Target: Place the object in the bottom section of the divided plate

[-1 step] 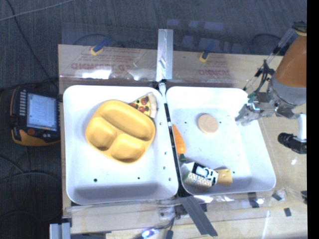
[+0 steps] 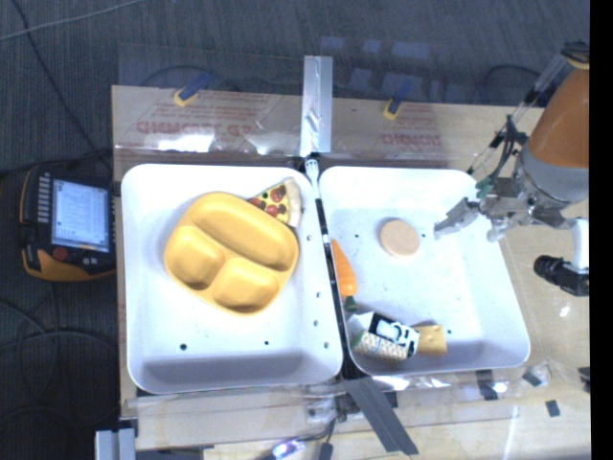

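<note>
The yellow divided plate (image 2: 233, 250) is seen in the left bin (image 2: 153, 353). A round tan cookie (image 2: 399, 237) lies in the right bin (image 2: 498, 324), near the gripper (image 2: 467, 215); its jaws are spread, nothing gripped.

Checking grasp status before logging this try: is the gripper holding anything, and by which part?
Nothing held. The gripper sits over the right bin's upper right, apart from the round cookie, nothing between its fingers.

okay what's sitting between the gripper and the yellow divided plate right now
In the camera view, a round tan disc and a carrot lie between the gripper and the divided plate, plus the bins' shared rims.
</note>
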